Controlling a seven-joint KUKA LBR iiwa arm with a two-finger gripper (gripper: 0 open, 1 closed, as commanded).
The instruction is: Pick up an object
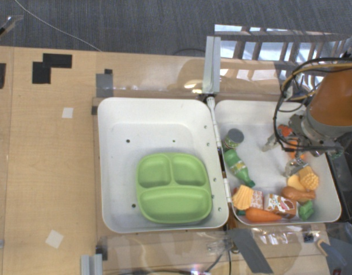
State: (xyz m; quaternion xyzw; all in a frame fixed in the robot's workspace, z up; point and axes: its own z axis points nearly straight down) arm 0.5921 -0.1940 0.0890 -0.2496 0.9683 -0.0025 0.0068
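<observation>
Arm: grey wrist with orange band (336, 99) reaches over the right bin (253, 116), low above its far right part.
Fingers: fingers (294, 166) point down into the bin; whether they stand wide or narrow, cannot tell; nothing seen held between them.
Nearest object: yellow corn piece (308, 179), just beside and below the fingertips.
Other candidates: orange carrot (262, 215), snack packet (276, 203) and orange wedge (242, 197), further toward the bin's near edge; green bottle (237, 164) well off to the side, by the bin divider.
Left bin: green divided plate (174, 187), well apart from the fingers.
Progress: judged early; approach looks made, but grasp and lift not yet shown. All objects lie in the bin.
</observation>
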